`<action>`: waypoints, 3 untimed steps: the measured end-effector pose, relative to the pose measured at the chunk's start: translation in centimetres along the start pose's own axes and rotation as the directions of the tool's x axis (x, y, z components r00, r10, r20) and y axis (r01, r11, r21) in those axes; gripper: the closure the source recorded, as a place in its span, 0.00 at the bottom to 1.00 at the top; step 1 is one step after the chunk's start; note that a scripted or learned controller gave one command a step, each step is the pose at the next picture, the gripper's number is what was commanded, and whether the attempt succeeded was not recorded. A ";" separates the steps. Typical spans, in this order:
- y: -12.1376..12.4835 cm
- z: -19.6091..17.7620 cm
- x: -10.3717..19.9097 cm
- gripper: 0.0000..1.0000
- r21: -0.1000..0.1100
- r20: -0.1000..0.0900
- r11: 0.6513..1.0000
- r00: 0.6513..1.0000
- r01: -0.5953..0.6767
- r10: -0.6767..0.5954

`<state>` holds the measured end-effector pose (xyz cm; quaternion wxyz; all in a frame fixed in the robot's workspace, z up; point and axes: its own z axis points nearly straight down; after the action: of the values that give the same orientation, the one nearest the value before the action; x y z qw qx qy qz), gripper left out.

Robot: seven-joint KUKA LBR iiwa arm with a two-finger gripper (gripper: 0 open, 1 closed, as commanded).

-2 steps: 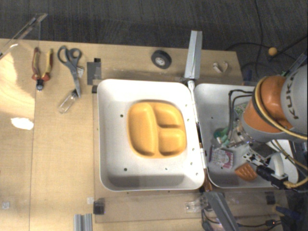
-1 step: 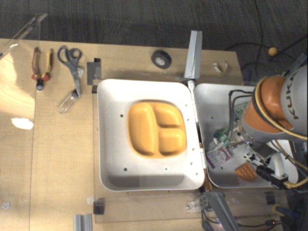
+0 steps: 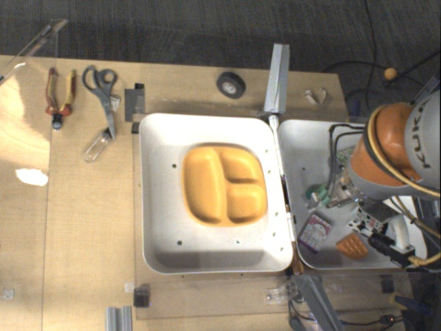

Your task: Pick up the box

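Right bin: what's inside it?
In the right bin: a purple-white box, an orange item and something green. The arm covers the rest, gripper included.

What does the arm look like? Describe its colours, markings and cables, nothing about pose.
The arm is a rounded grey body with a broad orange band above the wrist and part of dark KUKA lettering on the grey shell. Thin black cables loop beside the band and trail below the wrist. The gripper end looks dark and metallic, with small greenish parts; finer detail is too small to tell.
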<state>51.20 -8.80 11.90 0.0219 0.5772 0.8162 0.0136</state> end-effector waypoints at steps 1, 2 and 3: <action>0.0 0.0 0.0 0.00 0.000 0.000 1.000 1.000 0.000 0.000; -0.7 -6.7 4.1 0.00 0.045 -0.004 0.945 0.946 -0.323 0.324; -2.2 -0.8 0.9 0.00 0.049 -0.005 0.957 0.959 -0.284 0.285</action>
<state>48.78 -8.64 12.53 0.0011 0.6889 0.7249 0.0009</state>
